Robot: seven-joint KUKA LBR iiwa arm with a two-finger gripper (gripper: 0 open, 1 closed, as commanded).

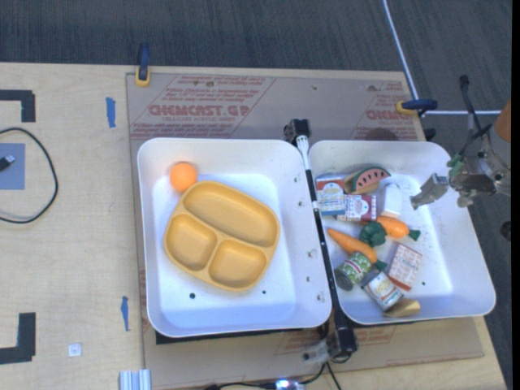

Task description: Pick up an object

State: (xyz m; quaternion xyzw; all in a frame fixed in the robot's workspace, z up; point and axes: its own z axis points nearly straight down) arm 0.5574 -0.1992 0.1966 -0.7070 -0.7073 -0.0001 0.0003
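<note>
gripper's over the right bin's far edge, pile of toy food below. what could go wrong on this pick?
1. The right bin is crowded: carrots, cans and cartons touch or overlap, so the gripper may pinch two items or slip off one.
2. It sits near the bin's right rim and could clip it descending.

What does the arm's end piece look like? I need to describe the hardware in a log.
Little of the arm enters at the camera view's right edge: a sliver of its orange band, then a compact grey and silver metal gripper with a small green spot on its body. A pale grey, blade-like jaw part juts left over the right bin. Thin dark cables rise above it.
</note>
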